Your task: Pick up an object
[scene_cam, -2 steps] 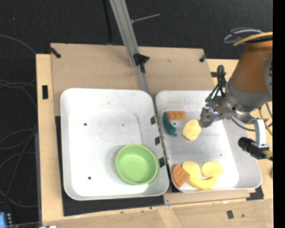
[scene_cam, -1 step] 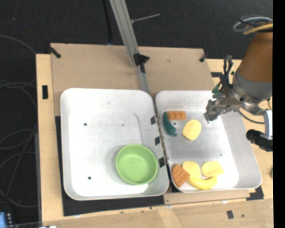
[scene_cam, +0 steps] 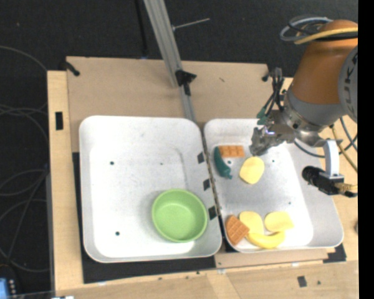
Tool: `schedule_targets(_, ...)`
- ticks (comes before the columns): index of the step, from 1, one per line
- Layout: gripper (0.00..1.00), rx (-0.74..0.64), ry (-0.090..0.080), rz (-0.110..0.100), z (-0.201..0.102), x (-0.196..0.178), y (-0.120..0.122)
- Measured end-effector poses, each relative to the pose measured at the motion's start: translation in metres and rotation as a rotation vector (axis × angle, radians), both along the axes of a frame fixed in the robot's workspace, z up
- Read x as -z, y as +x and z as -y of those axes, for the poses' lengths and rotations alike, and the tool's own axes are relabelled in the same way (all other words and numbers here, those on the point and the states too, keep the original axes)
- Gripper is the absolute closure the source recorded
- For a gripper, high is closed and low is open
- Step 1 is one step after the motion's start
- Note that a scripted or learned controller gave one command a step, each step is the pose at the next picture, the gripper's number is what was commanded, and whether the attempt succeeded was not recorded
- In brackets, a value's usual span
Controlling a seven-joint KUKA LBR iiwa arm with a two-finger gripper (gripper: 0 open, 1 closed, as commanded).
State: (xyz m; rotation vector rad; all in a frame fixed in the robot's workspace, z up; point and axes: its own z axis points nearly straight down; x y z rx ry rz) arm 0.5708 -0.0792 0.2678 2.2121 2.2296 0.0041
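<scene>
The nearest pick is the yellow piece (scene_cam: pixel 252 170), right of centre in the right bin (scene_cam: pixel 318 226), just below-left of the gripper (scene_cam: pixel 260 142), whose jaw state I cannot tell. Risks: the rounded piece could slip, or the orange waffle (scene_cam: pixel 230 151) and green piece (scene_cam: pixel 222 165) beside it get nudged

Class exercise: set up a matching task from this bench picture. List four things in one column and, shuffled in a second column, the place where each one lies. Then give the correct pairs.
Column one:
1. round green plastic bowl
2. small orange waffle-textured block
3. curved yellow banana
4. grey two-finger gripper

Column two:
A. front edge of the right bin
B. above the right bin's back part
C. front of the left bin
D. back left of the right bin

Pairs: 1-C, 2-D, 3-A, 4-B
</scene>
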Motion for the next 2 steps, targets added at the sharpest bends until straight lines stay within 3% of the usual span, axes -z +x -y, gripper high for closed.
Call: schedule_targets(2,1.0,0.0,0.0,0.0,-0.094,0.008,0.024)
